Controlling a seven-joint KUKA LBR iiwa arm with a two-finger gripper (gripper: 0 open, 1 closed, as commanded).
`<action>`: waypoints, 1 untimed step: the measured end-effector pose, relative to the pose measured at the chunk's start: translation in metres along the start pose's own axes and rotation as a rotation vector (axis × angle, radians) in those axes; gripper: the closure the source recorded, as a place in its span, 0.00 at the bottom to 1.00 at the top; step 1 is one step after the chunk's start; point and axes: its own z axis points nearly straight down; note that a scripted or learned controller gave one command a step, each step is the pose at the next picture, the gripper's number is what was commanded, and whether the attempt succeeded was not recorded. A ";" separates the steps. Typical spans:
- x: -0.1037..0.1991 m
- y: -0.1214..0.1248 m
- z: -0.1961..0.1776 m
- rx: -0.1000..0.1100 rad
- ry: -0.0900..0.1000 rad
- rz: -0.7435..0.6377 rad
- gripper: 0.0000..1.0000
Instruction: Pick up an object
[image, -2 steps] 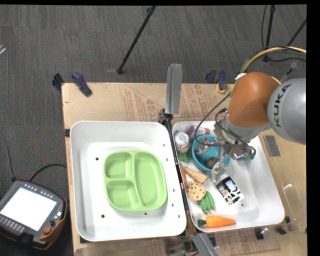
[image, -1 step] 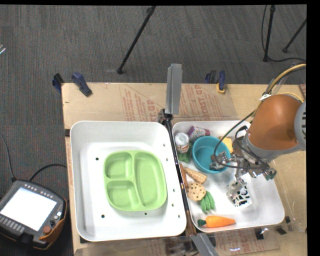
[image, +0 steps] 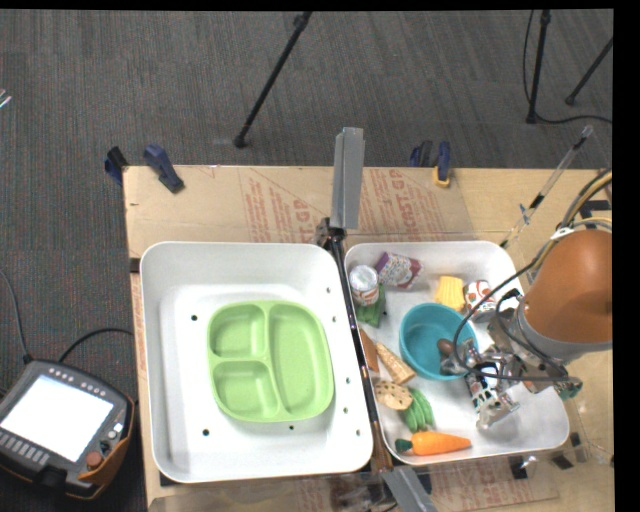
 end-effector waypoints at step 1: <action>-0.041 0.069 0.000 -0.002 -0.002 0.011 0.00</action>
